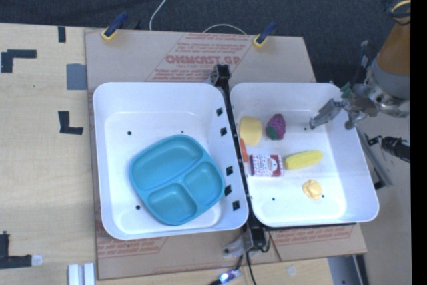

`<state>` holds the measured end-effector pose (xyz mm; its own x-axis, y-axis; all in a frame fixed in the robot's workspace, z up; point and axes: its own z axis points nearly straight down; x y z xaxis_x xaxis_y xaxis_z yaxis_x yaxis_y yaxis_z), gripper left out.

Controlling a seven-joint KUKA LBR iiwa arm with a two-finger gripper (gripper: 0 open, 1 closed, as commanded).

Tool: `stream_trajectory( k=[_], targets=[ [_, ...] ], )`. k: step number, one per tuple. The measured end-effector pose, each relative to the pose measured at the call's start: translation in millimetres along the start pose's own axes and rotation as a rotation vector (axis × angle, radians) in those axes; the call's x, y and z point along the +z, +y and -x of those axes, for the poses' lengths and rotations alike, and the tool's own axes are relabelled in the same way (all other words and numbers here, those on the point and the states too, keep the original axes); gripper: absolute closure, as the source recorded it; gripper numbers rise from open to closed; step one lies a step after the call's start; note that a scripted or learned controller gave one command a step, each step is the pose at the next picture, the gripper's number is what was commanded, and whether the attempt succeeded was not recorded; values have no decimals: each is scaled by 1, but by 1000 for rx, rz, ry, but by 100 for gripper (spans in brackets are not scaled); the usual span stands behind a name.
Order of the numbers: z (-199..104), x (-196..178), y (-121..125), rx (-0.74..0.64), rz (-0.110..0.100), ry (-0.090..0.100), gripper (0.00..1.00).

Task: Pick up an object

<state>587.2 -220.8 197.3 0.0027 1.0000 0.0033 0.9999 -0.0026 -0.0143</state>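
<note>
On the wooden bench [40, 163] lies a brown cardboard sheet [193, 57] with red lettering, held at its far edge by two blue-and-yellow clamps [115, 26], and on that sheet sit two shallow white bins side by side. Of these, the left bin [107, 117] holds a blue divided plate [176, 178] with three compartments, lying flat and turned at an angle near the bin's middle. Next to it, the right bin [353, 203] holds five small objects, all apart from the arm. Largest among what reaches in is the grey arm [393, 63] with its orange band, coming from the right edge; its gripper [323, 117] hangs above the far right part of the right bin, over bare white floor, with nothing visible between its fingers, and whether the jaws are spread or pressed together cannot be told at this angle. Down in the bin, a small red-and-white carton [265, 165] lies near the left wall, with a yellow corn cob [303, 159] just beside it to the right. Behind them sit a pale yellow rounded piece [250, 130] and a purple bunch of grapes [275, 126], near each other. Smallest is a yellow lump [311, 189] toward the near wall, well apart from the gripper.
</note>
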Motion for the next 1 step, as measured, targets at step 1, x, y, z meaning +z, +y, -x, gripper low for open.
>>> stream_trajectory(
  k=[1],
  targets=[
    [-1,-7,3,-4,11,-3,0]
  ],
)
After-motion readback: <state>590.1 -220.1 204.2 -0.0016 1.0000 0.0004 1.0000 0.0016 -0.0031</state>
